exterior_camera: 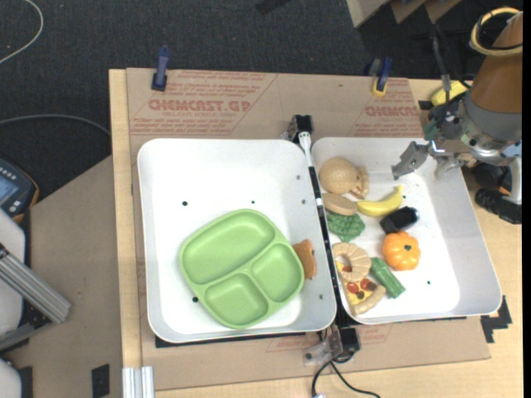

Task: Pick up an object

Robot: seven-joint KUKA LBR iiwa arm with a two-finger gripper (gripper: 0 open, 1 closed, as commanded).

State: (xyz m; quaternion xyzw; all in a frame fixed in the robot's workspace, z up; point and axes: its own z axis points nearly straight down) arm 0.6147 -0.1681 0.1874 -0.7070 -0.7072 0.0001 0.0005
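The right bin point(465, 247) holds a pile of toy food: a tan bun point(338, 174), a yellow banana point(382, 203), a green leafy piece point(344, 225), a small black item point(400, 219), an orange fruit point(401, 251), a green pickle point(387, 278), a pastry point(349, 260) and a pizza slice point(362, 289). My gripper point(424, 161) hangs over the bin's far right part, up and to the right of the banana. Its fingers point(406, 161) are spread open with nothing between them.
In the left bin point(166, 181) lie a green divided plate point(241, 266) and a small brown item point(306, 258) by the dividing wall. Blue clamps point(159, 68) hold the board's far edge. The arm's orange band point(500, 81) rises at the right.
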